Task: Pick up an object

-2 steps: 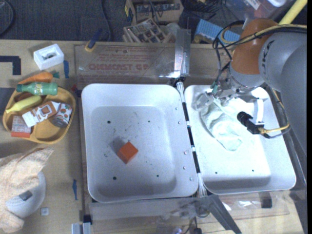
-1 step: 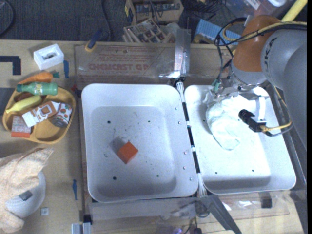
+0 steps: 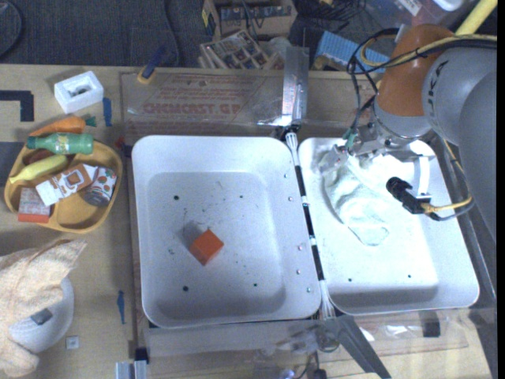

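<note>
An orange cube [image 3: 207,246] lies in the left bin [image 3: 158,164], a little left of its middle. A crumpled, translucent white object [image 3: 357,198] lies in the upper left part of the right bin [image 3: 442,275]. My gripper [image 3: 350,149] hangs low over the far left corner of the right bin, right at the upper end of that translucent object. Whether it touches the object is hidden by the wrist. The grey arm with its orange band [image 3: 410,69] reaches in from the upper right.
A yellow bowl [image 3: 79,215] of toy food sits on the bench to the left of the bins, with a cloth [image 3: 35,279] below it. A small white box [image 3: 79,91] and a clear plastic sheet [image 3: 205,101] lie behind the left bin. A black connector with a yellow cable [image 3: 410,196] hangs over the right bin.
</note>
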